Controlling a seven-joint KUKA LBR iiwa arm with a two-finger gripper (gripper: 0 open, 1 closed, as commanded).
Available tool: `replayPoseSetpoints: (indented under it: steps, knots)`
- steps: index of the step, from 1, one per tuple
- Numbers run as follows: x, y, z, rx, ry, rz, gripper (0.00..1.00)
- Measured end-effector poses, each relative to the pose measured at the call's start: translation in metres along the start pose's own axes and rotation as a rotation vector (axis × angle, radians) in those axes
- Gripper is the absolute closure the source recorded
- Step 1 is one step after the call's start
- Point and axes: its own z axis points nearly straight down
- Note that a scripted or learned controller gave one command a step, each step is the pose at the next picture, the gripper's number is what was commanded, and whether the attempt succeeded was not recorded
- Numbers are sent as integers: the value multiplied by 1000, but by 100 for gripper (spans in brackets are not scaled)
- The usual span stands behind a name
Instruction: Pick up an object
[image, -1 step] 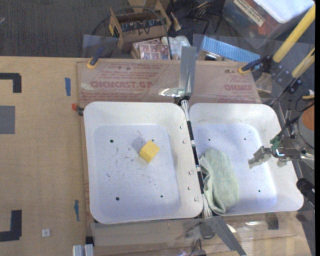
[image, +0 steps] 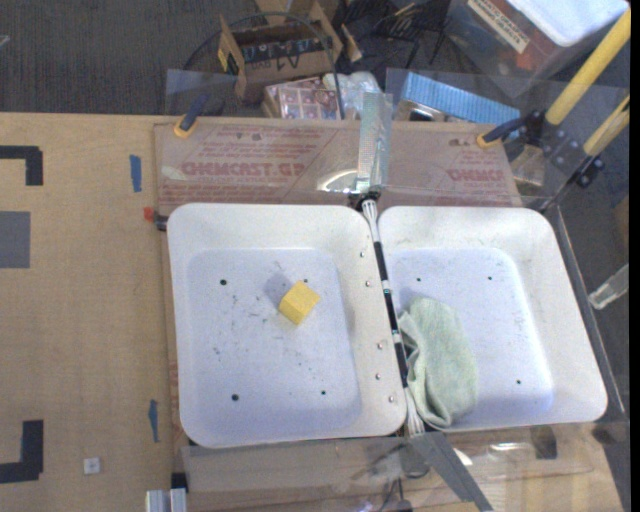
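Yellow block (image: 299, 303) lies in left bin (image: 200, 240); green cloth (image: 440, 362) in right bin (image: 540, 250).

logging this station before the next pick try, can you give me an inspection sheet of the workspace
surface: wooden bench bearing two shallow white bins side by side; the left bin floor is speckled with dark marks
job's things: yellow block near the middle of the left bin; pale green cloth, crumpled, against the left wall of the right bin
clutter: blue tape strips on the bench
grippers: nothing seen
cables: nothing seen
surroundings: cardboard sheets clamped behind the bins; cardboard box and yellow bars beyond them
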Motion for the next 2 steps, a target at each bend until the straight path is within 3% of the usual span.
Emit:
replayPoseSetpoints:
  steps: [1, 2]
  knots:
    - [-9, 2, -85, -2, -3, -375, 0]
    - [-11, 2, -97, -6, -13, -374, 100]
